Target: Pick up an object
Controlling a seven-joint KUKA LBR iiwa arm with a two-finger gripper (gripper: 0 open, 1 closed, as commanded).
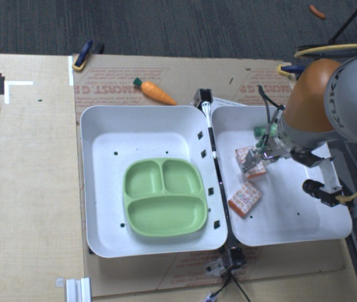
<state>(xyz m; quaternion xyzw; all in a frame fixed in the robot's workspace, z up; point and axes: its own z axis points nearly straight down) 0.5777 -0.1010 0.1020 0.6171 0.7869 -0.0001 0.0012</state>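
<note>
Cardboard, by the look of it: two small printed cartons are seen in the right bin (329,228). The upper carton (251,161) lies under the gripper (252,163); the lower carton (245,199) lies flat just below it, apart from the first and clear of the bin walls. Whether the pincer is apart, together or clamped on the upper carton cannot be told, as the tip is blurred against the box; no hold is claimed.

Both cartons are judged light and fairly stiff, but thin-walled and likely to crush or buckle if squeezed hard. The printed faces are probably smooth, so slip is to be expected under a weak pinch. A grasp across the short sides, near the middle, is advised, with moderate force. The upper carton looks tilted, so a skewed contact may push it aside.

A green divided plate (165,197) sits in the left bin (100,168); a toy carrot (156,92) lies on the bench behind.
</note>
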